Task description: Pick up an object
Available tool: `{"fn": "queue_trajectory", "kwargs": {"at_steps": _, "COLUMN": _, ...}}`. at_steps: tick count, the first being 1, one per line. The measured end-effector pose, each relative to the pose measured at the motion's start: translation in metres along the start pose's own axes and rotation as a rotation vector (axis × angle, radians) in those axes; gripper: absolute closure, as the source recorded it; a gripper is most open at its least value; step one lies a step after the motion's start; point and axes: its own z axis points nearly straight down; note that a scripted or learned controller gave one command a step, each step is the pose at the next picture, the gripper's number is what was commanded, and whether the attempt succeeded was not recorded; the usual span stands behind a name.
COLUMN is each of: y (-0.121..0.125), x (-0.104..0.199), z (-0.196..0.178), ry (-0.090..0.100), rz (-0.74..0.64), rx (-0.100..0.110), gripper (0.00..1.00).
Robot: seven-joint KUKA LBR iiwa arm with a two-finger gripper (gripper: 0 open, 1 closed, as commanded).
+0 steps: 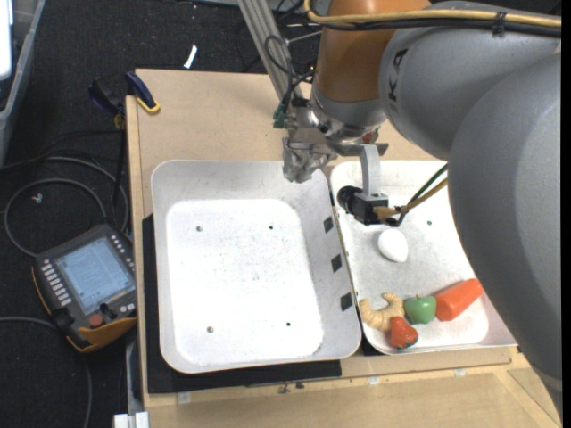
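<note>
Above the near edge of the right bin (464, 257), the gripper (305, 169) hangs, its grip state impossible to tell; nothing looks picked, and the egg (392, 244) lies untouched.

Off to my bench's side a teach pendant (86, 283) lies on the dark floor, its screen lit, with black cables (40, 199) looping round it. A blue-and-yellow clamp (143, 92) rests at the wooden benchtop (205, 114) (far corner), and a clear plastic tub (18, 34) stands beyond.
</note>
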Motion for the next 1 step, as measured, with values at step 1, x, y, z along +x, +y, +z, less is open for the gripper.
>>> {"fn": "queue_trajectory", "kwargs": {"at_steps": 1, "y": 0.0, "x": -0.0035, "z": 0.0, "ry": -0.003, "rz": 0.004, "rx": 0.001, "gripper": 0.0}}
